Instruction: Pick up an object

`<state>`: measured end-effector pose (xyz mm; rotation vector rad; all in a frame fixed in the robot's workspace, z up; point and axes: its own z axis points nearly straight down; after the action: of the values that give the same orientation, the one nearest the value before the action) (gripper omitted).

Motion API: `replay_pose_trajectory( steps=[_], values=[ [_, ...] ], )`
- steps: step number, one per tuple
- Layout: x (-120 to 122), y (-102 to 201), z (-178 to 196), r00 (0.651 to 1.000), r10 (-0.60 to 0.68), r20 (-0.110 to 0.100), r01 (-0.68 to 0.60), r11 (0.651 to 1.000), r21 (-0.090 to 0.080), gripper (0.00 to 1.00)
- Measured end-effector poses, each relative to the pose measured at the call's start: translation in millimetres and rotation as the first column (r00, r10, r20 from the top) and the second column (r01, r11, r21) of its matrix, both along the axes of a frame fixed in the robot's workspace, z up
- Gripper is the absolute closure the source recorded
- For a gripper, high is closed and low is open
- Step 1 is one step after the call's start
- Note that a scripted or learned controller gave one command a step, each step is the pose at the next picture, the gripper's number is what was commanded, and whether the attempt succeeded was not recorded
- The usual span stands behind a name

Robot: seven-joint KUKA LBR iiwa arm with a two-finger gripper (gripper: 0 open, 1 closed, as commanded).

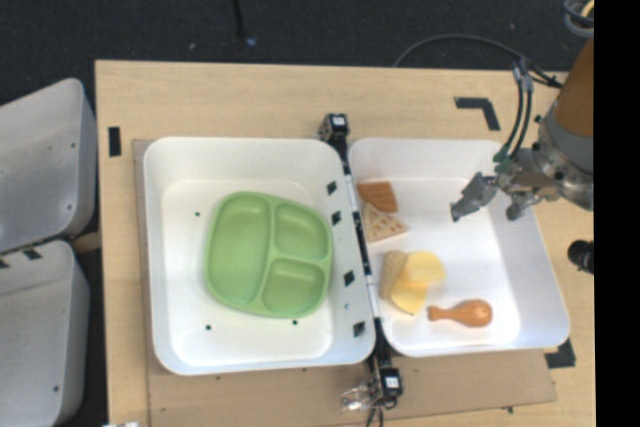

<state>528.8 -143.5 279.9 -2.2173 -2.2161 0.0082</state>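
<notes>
You had the green tray (268, 255) at nine o'clock in the left bin (160, 175). The drumstick (463, 313), at five o'clock in the right bin (545, 310), looked light, stiff, slippery: pinch its narrow shank. Gripper (492, 197) hung above, fingers apparently spread, gripping nothing.

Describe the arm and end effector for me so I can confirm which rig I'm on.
The arm shows an orange-brown band above a grey metal wrist. Thin dark cables loop down beside it. The end effector is dark grey, with slim angular fingers; no markings are readable.
</notes>
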Motion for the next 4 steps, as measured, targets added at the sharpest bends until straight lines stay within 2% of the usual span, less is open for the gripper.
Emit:
replay_pose_trajectory(
  steps=[1,2,3,4],
  values=[
    [2,0,5,1.000,0.002,0.010,-0.002,1.000,-0.002,0.00],
    [6,8,-45,1.000,0.001,0.006,-0.001,1.000,-0.002,0.00],
    [-3,7,-94,1.000,0.000,0.005,0.000,1.000,-0.002,0.00],
    [-3,6,-158,1.000,-0.001,0.003,0.001,1.000,-0.001,0.00]
  ],
)
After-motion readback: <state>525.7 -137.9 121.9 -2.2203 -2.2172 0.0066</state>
